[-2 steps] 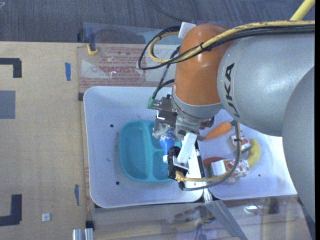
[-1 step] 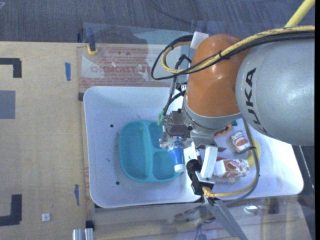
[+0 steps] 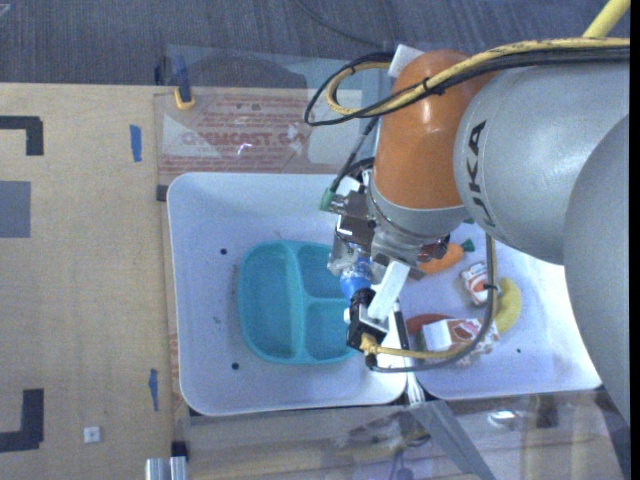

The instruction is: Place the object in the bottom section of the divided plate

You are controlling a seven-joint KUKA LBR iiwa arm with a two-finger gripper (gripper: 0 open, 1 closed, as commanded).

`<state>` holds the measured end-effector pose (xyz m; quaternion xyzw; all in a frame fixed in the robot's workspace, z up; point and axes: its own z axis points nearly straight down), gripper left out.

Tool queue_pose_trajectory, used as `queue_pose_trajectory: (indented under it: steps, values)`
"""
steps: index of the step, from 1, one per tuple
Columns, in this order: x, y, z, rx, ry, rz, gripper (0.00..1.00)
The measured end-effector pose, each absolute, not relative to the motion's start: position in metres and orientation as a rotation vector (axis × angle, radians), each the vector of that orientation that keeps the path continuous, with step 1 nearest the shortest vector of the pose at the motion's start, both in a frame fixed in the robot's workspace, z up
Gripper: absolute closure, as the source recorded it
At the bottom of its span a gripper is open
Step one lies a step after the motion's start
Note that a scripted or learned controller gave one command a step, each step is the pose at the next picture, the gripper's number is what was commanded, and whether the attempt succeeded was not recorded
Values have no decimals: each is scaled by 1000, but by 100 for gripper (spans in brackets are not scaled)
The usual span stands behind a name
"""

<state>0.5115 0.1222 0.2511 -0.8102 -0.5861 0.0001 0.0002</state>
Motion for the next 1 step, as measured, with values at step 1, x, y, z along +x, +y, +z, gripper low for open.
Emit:
queue_pose_trajectory:
  steps: [1]
  values:
    - [479,141,239,-2503,-1894,4,100]
